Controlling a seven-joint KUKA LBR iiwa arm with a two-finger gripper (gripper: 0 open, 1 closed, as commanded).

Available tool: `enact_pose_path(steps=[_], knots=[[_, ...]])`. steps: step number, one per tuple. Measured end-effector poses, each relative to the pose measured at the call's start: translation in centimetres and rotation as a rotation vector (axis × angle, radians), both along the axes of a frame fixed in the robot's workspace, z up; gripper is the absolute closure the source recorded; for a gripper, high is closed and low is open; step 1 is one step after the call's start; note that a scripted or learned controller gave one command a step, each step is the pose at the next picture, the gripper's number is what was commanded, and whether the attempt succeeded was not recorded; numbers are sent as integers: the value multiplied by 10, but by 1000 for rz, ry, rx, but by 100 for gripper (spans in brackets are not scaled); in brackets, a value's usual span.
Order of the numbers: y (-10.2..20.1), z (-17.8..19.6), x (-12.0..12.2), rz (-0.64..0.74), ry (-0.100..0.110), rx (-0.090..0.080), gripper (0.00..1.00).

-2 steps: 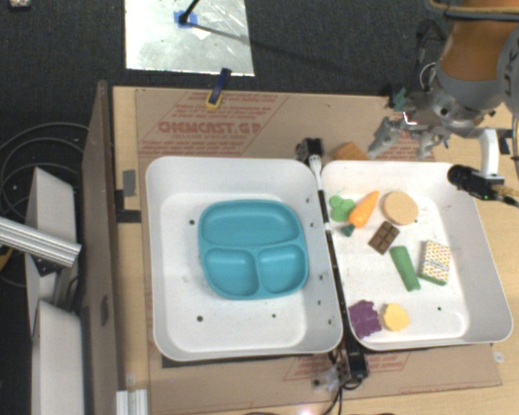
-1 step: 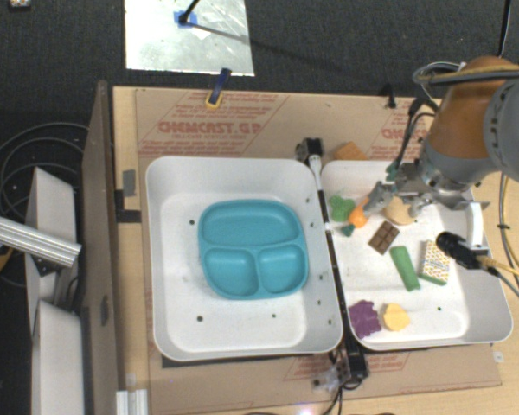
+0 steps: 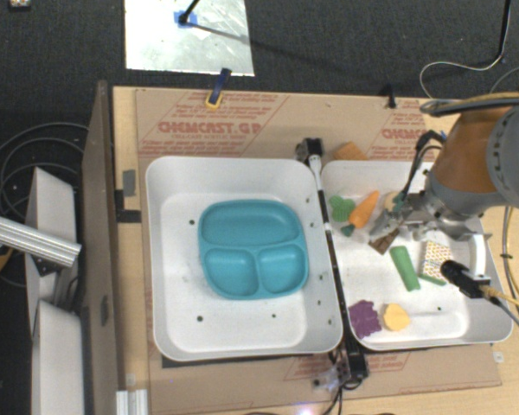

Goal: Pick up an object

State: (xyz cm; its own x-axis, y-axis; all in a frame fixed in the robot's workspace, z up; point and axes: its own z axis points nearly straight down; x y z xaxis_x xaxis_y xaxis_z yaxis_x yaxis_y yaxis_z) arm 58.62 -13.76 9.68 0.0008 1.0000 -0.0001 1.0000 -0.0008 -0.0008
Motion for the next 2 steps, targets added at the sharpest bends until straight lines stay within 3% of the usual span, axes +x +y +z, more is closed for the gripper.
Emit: enact_pose_path(steps=[1, 2], knots=[[-15, -13, -66, -2, 4, 1, 0], [-13, -1, -61, 2, -5, 0, 100]])
